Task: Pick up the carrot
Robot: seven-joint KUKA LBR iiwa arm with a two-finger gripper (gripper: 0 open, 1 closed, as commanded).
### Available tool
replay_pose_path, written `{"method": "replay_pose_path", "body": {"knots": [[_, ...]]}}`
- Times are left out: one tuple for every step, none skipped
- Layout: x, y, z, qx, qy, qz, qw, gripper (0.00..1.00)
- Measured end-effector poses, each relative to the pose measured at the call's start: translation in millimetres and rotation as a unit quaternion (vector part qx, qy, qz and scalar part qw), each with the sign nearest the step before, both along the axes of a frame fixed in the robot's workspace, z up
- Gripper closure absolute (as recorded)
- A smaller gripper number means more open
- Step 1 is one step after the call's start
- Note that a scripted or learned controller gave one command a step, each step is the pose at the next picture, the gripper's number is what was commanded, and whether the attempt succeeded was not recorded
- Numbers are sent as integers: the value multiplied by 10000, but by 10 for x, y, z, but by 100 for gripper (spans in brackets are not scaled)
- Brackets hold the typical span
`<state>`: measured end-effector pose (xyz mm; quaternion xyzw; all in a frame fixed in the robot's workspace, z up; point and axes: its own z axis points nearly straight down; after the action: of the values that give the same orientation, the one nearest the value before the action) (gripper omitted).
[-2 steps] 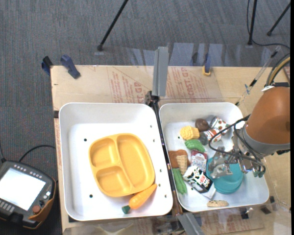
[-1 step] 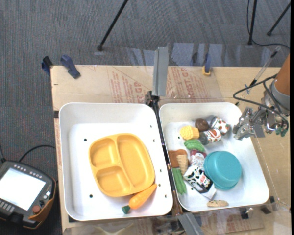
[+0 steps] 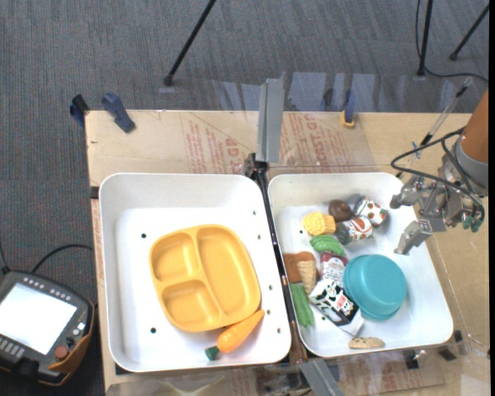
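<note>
The carrot [image 3: 239, 333], orange with a green stub, lies in the left bin [image 3: 128, 192] near its front right corner. It touches the front edge of the yellow divided plate [image 3: 205, 275]. My gripper [image 3: 405, 221] hovers over the right bin's [image 3: 433, 324] far right side, above and right of the teal bowl [image 3: 374, 285]. Its two fingers [image 3: 410, 241] are spread open with nothing between them. The carrot is a full bin's width to the gripper's left and nearer the front.
The right bin holds several toy foods: corn [image 3: 318, 222], green vegetables [image 3: 328, 246], a cow-patterned carton [image 3: 335, 298], a cookie [image 3: 366, 342] and small cans [image 3: 359, 228]. A metal divider [image 3: 271, 130] stands between the bins at the back.
</note>
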<state>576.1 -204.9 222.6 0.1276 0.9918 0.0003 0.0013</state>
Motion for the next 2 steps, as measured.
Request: {"method": "replay_pose_path", "body": {"knots": [[-187, 514, -599, 14, 25, 1714, 9852, 0], [209, 1215, -886, 16, 16, 1303, 9915, 0]]}}
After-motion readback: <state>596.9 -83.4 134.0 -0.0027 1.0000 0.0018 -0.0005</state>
